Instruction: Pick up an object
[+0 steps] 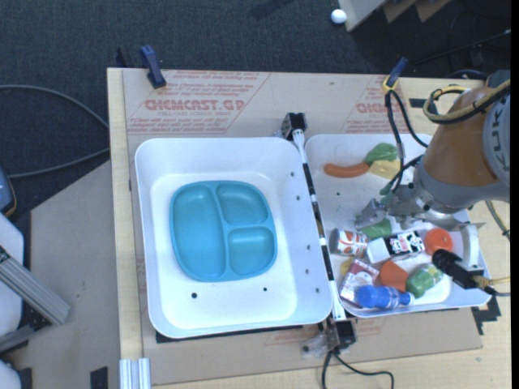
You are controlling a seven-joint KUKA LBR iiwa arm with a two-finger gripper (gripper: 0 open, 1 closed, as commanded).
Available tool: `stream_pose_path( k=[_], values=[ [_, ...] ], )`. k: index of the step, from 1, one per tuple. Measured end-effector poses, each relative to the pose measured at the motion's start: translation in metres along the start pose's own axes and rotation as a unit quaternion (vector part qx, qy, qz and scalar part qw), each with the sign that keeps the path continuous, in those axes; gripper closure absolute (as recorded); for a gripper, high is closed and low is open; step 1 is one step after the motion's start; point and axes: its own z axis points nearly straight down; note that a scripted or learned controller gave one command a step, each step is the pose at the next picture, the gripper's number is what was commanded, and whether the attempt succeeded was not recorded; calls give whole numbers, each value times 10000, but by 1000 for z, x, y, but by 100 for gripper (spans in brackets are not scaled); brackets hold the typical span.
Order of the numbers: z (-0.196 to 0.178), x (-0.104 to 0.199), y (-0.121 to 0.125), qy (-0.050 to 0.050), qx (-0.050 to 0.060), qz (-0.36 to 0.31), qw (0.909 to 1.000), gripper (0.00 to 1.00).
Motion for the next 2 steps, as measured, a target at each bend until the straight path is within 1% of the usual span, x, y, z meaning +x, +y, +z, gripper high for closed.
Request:
stream_pose_path(
  k=[1,2],
  values=[
    [30,30,31,-4,-27,-8,10000,0],
    [30,29,24,-4,-20,-4,10000,0]
  ],
)
